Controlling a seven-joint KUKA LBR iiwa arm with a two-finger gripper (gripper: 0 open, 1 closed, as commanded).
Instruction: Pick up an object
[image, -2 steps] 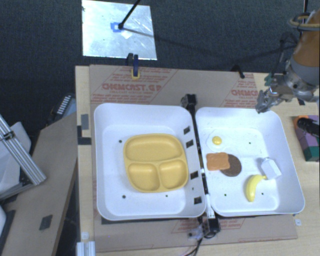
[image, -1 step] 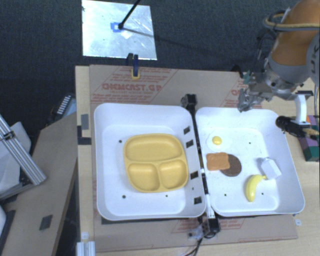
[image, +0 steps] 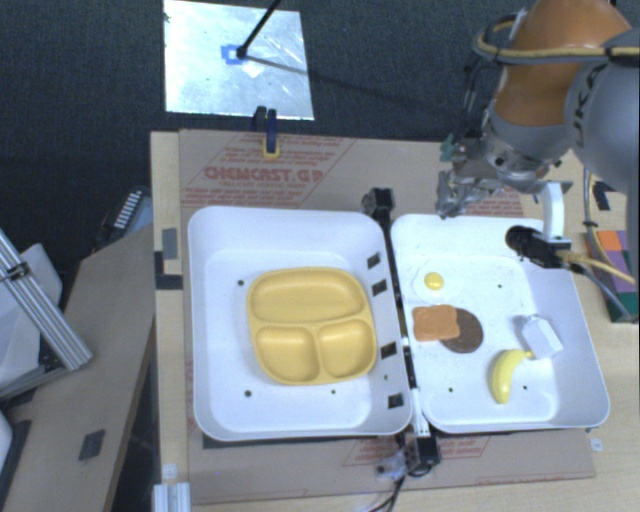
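Banana (image: 508, 374) sits nearest, low in the right bin (image: 580, 400) — small toy, likely light, stiff, slick plastic; best gripped across the middle of its curve. White block (image: 540, 335) just beside it could foul a finger. Toast slice (image: 436, 323) overlaps a brown disc (image: 466, 333), fried egg (image: 431, 282) above them. Yellow divided tray (image: 305, 325) fills the left bin (image: 215, 300). Gripper (image: 452, 205) hovers over the right bin's far rim — can't tell its state.

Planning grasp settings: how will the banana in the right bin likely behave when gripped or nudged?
The banana looks like moulded plastic, so probably stiff and light. Its smooth curved skin may slip between fingers. Lying on its side on the right bin floor, it would likely pivot or spin rather than roll if pushed.
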